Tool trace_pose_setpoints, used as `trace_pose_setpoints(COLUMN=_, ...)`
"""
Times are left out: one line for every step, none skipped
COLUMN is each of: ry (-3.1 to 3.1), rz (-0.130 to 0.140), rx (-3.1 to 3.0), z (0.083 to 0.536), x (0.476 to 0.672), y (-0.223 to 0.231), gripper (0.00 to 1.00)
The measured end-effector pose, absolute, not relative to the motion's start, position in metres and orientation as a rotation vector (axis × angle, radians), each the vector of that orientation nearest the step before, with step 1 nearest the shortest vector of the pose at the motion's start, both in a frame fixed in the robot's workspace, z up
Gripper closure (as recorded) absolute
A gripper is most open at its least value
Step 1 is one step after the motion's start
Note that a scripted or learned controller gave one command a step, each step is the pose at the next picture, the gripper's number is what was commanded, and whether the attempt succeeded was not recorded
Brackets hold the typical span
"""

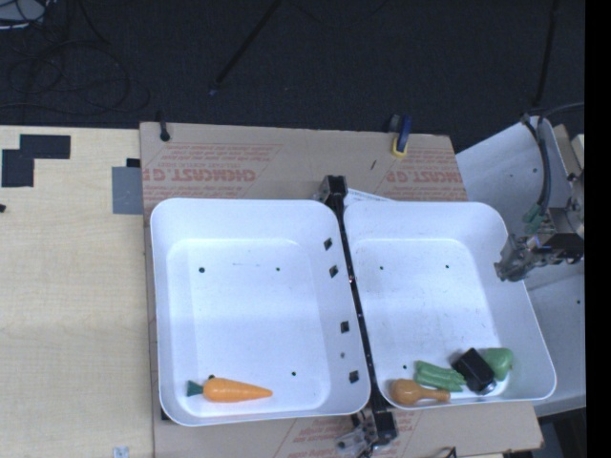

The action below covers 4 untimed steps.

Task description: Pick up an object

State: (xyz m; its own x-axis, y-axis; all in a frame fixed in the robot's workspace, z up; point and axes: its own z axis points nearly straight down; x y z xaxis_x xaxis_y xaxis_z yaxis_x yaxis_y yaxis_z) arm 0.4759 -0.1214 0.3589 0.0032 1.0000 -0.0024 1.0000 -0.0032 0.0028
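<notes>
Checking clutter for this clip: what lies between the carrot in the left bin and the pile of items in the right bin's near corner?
In the camera view, only bare white floor of the left bin and the black divider separate the carrot from the pile.

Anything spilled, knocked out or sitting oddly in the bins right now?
Nothing stands out. The carrot lies flat in the left bin; the green pieces, black block and orange-tan piece sit clustered in the right bin's near corner.
</notes>
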Motion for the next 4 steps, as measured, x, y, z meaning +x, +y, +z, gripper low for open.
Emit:
trace_pose_setpoints(ry=2.216, rz=-0.008, rx=2.231, z=0.323, x=0.475, y=-0.189, gripper=1.00)
trace_pose_setpoints(ry=2.224, rz=-0.007, rx=2.230, z=0.258, x=0.475, y=-0.214, gripper=1.00)
trace_pose_setpoints(ry=2.225, rz=-0.001, rx=2.223, z=0.265, x=0.476, y=-0.196, gripper=1.00)
trace_pose_setpoints(ry=2.225, rz=0.000, rx=2.219, z=0.285, x=0.476, y=-0.159, gripper=1.00)
